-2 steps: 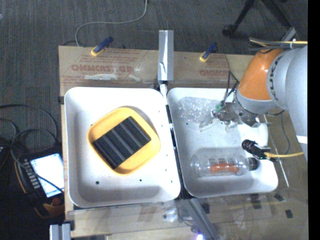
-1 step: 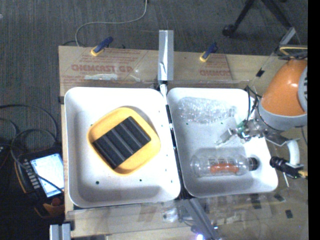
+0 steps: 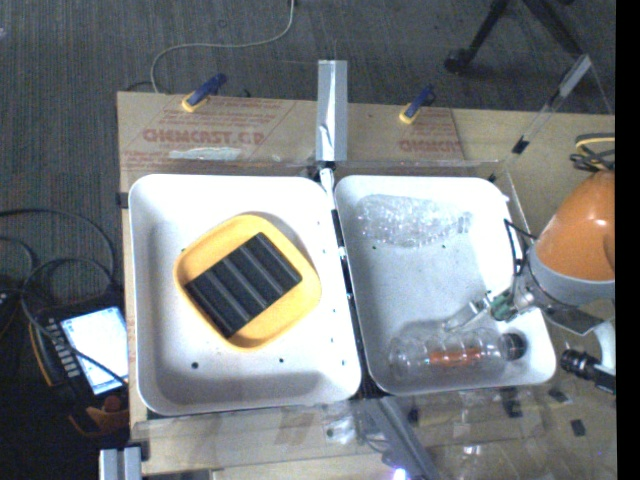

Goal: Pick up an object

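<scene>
A clear plastic bottle (image 3: 455, 351) with orange contents and a dark cap lies on its side at the front of the right bin (image 3: 440, 268). A crumpled clear plastic piece (image 3: 410, 218) rests at the back of the same bin. In the left bin (image 3: 160, 228) sits a yellow object (image 3: 250, 280) with a black ridged top. My gripper (image 3: 497, 308) is low at the right bin's right side, just above and behind the cap end of the bottle. Whether it touches the bottle is unclear.
The arm's orange band (image 3: 585, 230) and grey wrist hang over the right bin's right rim. A metal divider post (image 3: 331, 108) stands behind the seam between the bins. Two clamps (image 3: 203, 91) hold the cardboard backing. Cables and a small screen (image 3: 85, 343) lie on the floor at left.
</scene>
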You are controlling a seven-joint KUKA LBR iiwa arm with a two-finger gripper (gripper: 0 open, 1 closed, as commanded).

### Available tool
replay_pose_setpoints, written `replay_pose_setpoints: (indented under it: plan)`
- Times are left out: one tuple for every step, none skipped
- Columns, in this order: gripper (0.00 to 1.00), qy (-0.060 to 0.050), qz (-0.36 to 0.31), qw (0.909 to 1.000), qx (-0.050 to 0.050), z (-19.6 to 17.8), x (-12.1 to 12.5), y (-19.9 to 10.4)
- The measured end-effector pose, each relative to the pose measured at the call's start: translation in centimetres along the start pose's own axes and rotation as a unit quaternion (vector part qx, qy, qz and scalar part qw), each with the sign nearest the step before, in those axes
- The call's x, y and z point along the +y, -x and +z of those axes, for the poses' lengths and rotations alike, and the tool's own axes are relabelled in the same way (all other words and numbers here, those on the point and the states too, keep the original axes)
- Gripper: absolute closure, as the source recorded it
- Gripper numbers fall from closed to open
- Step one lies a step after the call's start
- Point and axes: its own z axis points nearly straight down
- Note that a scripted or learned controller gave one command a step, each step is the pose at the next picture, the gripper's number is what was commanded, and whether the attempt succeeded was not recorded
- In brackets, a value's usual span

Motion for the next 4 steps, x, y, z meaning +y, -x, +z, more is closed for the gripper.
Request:
replay_pose_setpoints:
  plan:
    - [0.0, -0.007, 0.132, 0.9912, 0.0, -4.5, 4.7, 2.2]
    - [0.0, -0.001, 0.001, 1.0, -0.005, 0.1, 4.4, -6.7]
    - [1.0, 0.002, 0.001, 1.0, -0.003, -0.9, 4.6, -6.8]
    - [0.0, 0.001, 0.001, 1.0, -0.003, -0.9, 4.6, -6.8]
